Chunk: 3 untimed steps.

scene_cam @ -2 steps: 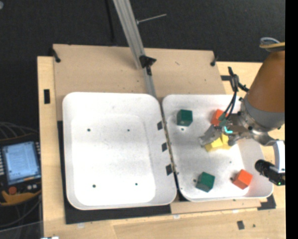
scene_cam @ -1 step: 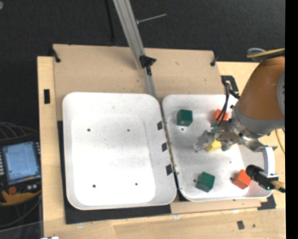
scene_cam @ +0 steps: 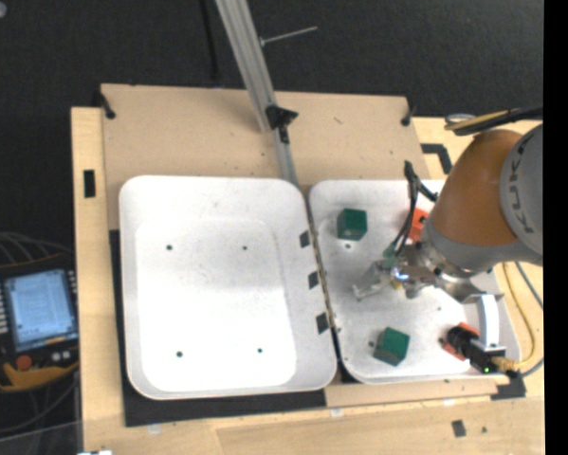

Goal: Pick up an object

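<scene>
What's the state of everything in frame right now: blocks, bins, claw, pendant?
Upper green block: resting in the right bin, free.
Lower green block: resting in the right bin, free, tilted.
Claw: low over the right bin between the two blocks, nothing visibly held.
Left bin: flat on the bench.
Pendant: screen lit.
</scene>
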### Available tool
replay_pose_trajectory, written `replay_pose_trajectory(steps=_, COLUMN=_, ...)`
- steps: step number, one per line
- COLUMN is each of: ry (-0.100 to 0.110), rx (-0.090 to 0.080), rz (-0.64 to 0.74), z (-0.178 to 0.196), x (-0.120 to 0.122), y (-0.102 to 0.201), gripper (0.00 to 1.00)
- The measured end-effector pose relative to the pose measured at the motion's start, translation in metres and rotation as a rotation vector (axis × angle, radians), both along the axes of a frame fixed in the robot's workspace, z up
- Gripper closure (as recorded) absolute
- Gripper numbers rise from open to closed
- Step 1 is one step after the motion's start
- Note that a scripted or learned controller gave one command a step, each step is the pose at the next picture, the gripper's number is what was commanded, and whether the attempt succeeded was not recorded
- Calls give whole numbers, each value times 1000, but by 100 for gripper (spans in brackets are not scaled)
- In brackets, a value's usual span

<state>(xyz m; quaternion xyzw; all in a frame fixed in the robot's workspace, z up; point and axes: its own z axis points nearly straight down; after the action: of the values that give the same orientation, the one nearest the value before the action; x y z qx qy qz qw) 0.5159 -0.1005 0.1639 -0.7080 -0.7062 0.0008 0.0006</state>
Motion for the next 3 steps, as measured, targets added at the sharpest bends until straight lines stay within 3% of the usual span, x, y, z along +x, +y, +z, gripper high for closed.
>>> replay_pose_trajectory(steps=1, ry=3, rx=0, rz=0, z=-58, x=2, y=7, gripper=0)
replay_pose_trajectory(steps=2, ry=-7, rx=2, rz=-5, z=-45, x=5, y=7, gripper=100)
replay_pose_trajectory(steps=3, ry=-9, rx=-1, rz=6, z=18, x=2, y=4, gripper=100)
